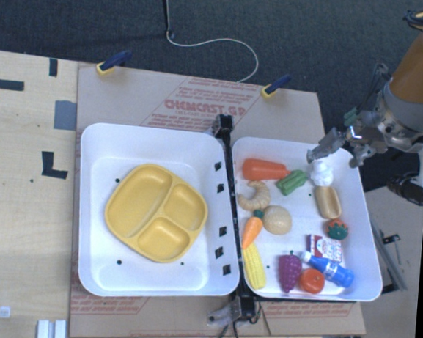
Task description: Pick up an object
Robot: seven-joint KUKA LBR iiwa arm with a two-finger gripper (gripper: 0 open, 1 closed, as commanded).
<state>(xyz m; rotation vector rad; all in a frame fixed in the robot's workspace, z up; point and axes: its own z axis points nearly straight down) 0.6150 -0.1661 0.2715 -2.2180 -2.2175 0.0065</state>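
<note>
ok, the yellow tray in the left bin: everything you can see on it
The yellow tray is a rounded-corner divided plate, matte plastic by its look, with three compartments: one large and two smaller ones. All three look bare. It lies flat and right side up on the floor of the left bin, turned at an angle to the bin's walls, roughly centred. Nothing touches it; the tool is over the right bin.

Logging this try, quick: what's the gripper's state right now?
Gripper: cannot be told; it is over the right bin's upper edge, by a white object.
</note>
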